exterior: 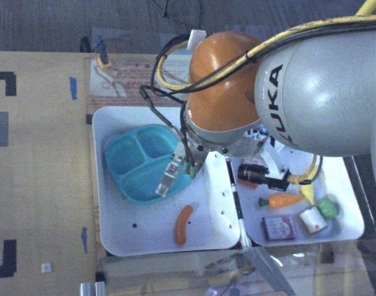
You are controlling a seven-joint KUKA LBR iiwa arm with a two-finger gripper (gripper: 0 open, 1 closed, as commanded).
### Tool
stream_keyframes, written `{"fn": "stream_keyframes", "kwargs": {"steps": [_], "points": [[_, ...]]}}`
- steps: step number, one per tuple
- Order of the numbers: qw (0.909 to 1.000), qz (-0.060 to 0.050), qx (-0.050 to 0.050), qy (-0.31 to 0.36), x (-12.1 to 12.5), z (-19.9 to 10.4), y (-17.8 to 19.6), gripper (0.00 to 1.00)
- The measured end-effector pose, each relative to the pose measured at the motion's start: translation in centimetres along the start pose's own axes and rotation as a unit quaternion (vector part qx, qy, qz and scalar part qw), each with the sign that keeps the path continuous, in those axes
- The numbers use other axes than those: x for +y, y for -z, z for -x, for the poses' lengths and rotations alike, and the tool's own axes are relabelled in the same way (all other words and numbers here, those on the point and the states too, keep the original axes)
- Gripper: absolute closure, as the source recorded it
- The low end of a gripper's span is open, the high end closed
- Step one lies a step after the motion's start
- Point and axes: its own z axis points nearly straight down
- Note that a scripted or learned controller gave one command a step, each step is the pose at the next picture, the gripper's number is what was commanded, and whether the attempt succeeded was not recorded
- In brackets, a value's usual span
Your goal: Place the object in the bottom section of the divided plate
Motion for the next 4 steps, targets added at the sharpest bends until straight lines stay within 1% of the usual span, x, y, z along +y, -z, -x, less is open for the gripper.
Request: {"fn": "stream_keyframes", "kwargs": {"steps": [1, 2, 3, 4], "points": [[0.9777, 0.005, -0.005, 0.21, 3.6, -2.8, -15.5, 0.0], [0.9782, 0.01, -0.011, 0.207, 3.8, -2.4, -14.3, 1.0], [0.9492, 0.011, -0.019, 0.314, -7.6, 1.4, -15.0, 1.0], [0.9509, 0.003, 0.001, 0.31, -9.5, 8.8, -6.4, 1.0]]}}
